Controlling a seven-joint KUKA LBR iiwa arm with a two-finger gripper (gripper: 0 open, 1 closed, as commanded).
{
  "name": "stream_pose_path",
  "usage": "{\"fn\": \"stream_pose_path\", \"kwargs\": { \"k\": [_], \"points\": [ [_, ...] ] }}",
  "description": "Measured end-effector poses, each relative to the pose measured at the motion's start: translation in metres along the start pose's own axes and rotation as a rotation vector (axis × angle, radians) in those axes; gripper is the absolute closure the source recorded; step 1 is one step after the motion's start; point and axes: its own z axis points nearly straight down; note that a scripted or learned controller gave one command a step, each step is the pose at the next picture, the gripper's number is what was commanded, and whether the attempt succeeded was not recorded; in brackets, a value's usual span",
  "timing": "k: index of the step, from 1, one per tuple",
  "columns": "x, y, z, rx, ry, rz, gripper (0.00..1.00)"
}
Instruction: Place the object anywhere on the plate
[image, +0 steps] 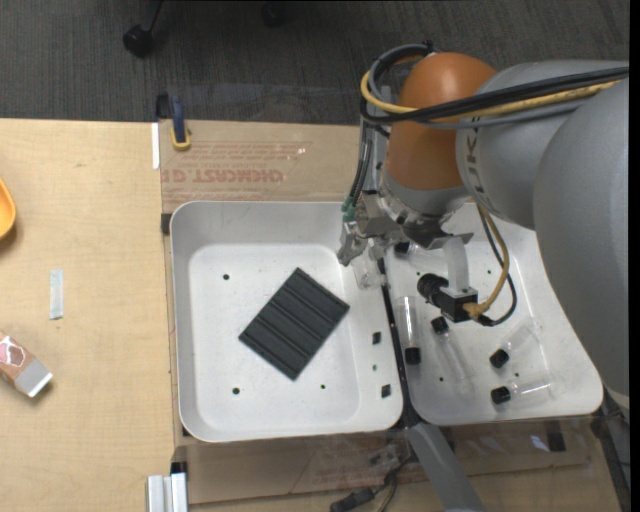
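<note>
Presently the arm's gripper (371, 254) hangs over the upper stretch of the seam where the left bin (181, 300) and the right bin (565, 372) meet. The wrist and its cables cover it from above. How wide it stands cannot be told, and nothing can be confirmed as held in it.

The dark ribbed plate (295, 323) lies flat and turned at an angle in the middle of the left bin. Nothing rests on it.

The object to be placed cannot be singled out with certainty. The candidates all lie in the right bin:
- a clear tube (408, 320), just beside the seam and below the gripper;
- several small black blocks (500, 357), scattered across the bin floor;
- some clear plastic pieces (530, 385), near the lower right corner.

Judgement: the task stands at the pick or early carry stage, and the placing is not yet done.

If the gripper carries nothing, the next move calls for a descent onto one item in the right bin and a firm closure on it. If it does carry something, the move is a short traverse left and down the view until it is above the ribbed surface, then a low release.
</note>
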Motion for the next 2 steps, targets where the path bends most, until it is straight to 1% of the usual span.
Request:
{"fn": "stream_pose_path", "kwargs": {
  "k": [1,2],
  "points": [
    [-0.035,-0.012,-0.001,-0.003,0.0,-0.523,1.0],
    [0.017,0.058,-0.033,-0.005,-0.001,-0.346,1.0]
  ]
}}
